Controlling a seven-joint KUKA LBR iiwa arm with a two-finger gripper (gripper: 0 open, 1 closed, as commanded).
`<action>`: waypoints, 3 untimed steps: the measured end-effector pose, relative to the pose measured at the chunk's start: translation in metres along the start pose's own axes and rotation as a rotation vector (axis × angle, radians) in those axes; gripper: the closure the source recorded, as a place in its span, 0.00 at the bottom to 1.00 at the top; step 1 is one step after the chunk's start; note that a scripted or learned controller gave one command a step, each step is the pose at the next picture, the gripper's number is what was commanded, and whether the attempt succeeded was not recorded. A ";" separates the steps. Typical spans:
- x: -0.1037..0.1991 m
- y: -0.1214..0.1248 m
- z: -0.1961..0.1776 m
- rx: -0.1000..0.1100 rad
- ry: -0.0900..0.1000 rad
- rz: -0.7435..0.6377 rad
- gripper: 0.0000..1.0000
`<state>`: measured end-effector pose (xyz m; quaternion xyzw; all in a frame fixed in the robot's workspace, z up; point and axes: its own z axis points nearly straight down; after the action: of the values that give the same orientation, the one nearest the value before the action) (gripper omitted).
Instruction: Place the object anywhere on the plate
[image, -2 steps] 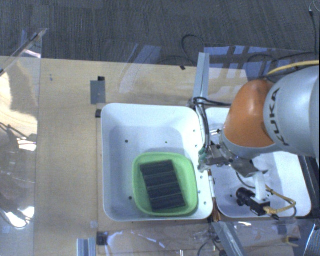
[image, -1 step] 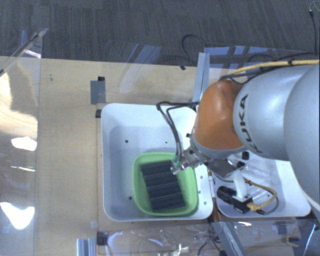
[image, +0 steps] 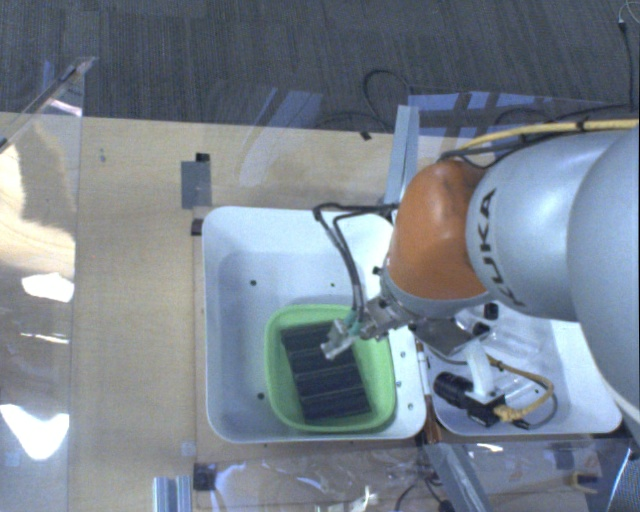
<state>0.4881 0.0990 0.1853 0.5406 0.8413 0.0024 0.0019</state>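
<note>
The arm (image: 520, 230) reached in over the left bin (image: 230, 300), and the gripper (image: 335, 345) hung low above the green plate (image: 278, 345), a sensible spot for a drop, since anywhere on the plate counts. The dark ribbed block (image: 325, 385) lay flat on the plate, well within its rim, so the placing looked done. The gripper's tip sat just over the block's upper end. Whether it was spread or pinched together, I couldn't tell, nor whether it touched the block.
</note>
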 end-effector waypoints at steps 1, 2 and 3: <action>-0.065 0.001 -0.001 -0.002 -0.002 -0.129 0.00; -0.065 0.004 -0.012 -0.009 -0.004 -0.132 1.00; -0.065 0.004 -0.012 -0.009 -0.004 -0.131 0.00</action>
<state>0.5187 0.0417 0.1973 0.4844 0.8748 0.0050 0.0061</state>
